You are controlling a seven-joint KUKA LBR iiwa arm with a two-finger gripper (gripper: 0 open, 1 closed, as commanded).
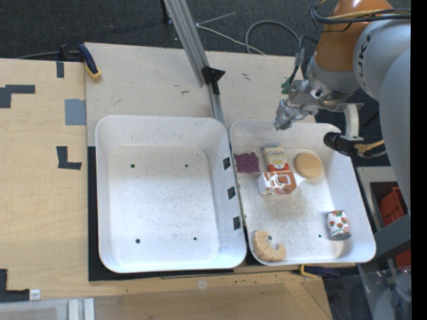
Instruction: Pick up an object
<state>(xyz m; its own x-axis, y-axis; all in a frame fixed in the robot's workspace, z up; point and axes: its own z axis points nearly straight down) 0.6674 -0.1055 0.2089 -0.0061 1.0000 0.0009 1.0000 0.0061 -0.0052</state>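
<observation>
The right bin (347, 179) holds several items: a purple bunch of grapes (247, 162), an orange and white carton (277, 172) lying flat, a tan round bun (309, 165), a small can (337, 225) with a red label, and a croissant (268, 246) at the front. My gripper (285, 120) hangs over the bin's back rim, above and behind the carton. Nothing shows between its fingers.
The left bin (160, 192) sits beside the right one. A slanted metal rail (193, 45) runs down to the gap between the bins at the back. A blue and yellow clamp (89, 62) is at the bench's far left corner.
</observation>
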